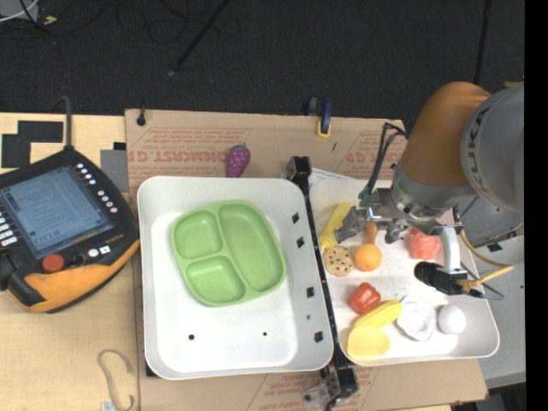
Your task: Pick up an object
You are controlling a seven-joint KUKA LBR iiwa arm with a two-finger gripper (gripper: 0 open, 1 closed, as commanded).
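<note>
arm: I reach in from the right side of the camera view, grey links bent downward | wrist: my orange band sits uppermost, bulky, above the wrist, angled down and to the left | pincer [370, 218]: low at the end of my wrist, pointing down-left, metal hardware clustered around it

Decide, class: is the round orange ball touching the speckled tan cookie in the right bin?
Touching. The camera view shows the round orange ball pressed against the speckled tan cookie, no white bin floor between them.
</note>
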